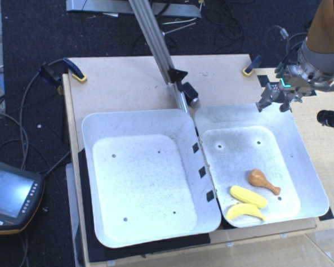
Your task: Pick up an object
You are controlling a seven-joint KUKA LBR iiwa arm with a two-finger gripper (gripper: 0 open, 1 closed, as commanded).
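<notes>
1. Bench (219,70): pale wooden top, carrying two shallow white bins side by side, with yellow-and-blue clamps sitting at its far corners.
2. Left bin (99,128): lying on the left half of the bench, its floor speckled with dark marks.
3. Right bin (280,134): lying just beside the left bin, their inner rims meeting at the middle; holding three items, all gathered in its near part.
4. Orange drumstick toy (263,182): lying on the right bin's floor, bulb end pointing left, thin end pointing right and toward the near rim.
5. Yellow banana, upper (248,194): lying just beside the drumstick toy, on its near-left side, slanting down to the right.
6. Yellow banana, lower (244,211): lying curved close under the upper banana, near the bin's front rim.
7. Gripper (274,104): hanging above the far right corner of the right bin, well apart from the three items; fingers spread and pointing down, grasping nothing.
8. Arm (320,47): reaching in from the right, orange band showing above the grey wrist.
9. Slanted aluminium post (155,37): rising from the bench's far middle.
10. Handheld control pendant (13,196): resting on the dark floor left of the bench.
</notes>
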